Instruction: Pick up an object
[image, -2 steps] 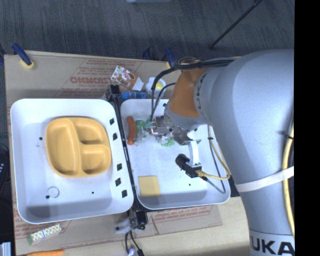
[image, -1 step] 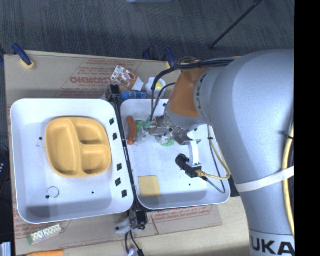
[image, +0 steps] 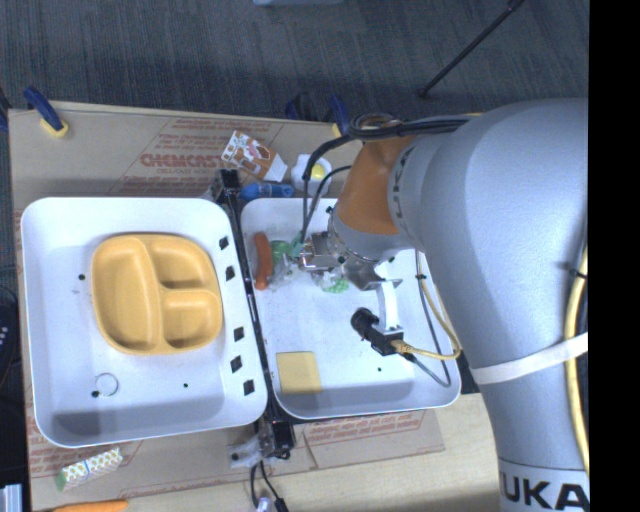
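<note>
Jaws (image: 318, 262), grip state unclear, hang between orange carrot (image: 262, 259) and green item (image: 335, 284).

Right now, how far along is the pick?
Done: the arm has reached into the right bin, its end effector low by the carrot-like toy and green pieces. In hand: nothing visibly lifted. Left: gripping and raising an object; the yellow sponge and the divided plate in the left bin lie untouched.

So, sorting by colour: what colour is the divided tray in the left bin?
Yellow; the divided tray shows clearly in the camera view.
</note>
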